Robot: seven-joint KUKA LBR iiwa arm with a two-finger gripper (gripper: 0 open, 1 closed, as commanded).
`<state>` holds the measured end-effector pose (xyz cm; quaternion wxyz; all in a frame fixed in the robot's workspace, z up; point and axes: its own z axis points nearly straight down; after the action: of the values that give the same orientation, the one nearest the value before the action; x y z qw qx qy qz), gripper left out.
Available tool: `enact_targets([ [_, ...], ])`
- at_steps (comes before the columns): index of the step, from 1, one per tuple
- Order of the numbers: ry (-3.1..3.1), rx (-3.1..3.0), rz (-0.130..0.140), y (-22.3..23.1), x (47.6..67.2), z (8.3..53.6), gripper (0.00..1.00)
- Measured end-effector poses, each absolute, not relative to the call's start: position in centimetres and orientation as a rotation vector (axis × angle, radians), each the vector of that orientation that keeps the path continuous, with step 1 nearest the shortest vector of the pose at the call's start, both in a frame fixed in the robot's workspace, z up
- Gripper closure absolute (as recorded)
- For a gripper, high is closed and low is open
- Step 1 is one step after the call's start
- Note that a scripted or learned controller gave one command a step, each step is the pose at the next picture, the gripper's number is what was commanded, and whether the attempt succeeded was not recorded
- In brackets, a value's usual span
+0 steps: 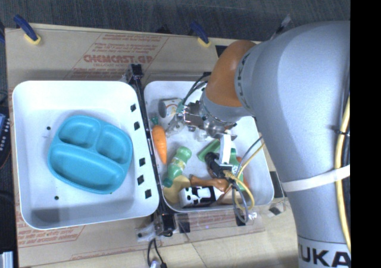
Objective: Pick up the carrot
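Clearly light, stiff and smooth, the carrot lies against the right bin's left wall, centre frame; grip its thick middle. Whether the tool is apart, I cannot tell.

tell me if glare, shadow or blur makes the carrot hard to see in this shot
In the camera view the carrot reads clearly, bright orange on the white right bin, with no glare on it; the arm looms large and soft-edged over that bin, throwing shade on the clutter beneath; the blue tray in the left bin is evenly lit, with a soft shadow at its lower edge.
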<state>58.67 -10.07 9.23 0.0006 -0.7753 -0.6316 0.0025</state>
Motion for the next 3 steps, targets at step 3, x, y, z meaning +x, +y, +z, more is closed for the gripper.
enact_targets([
  [3, -1.818, -2.552, 0.008, -1.3, 56.3, 19.2, 0.00],
])
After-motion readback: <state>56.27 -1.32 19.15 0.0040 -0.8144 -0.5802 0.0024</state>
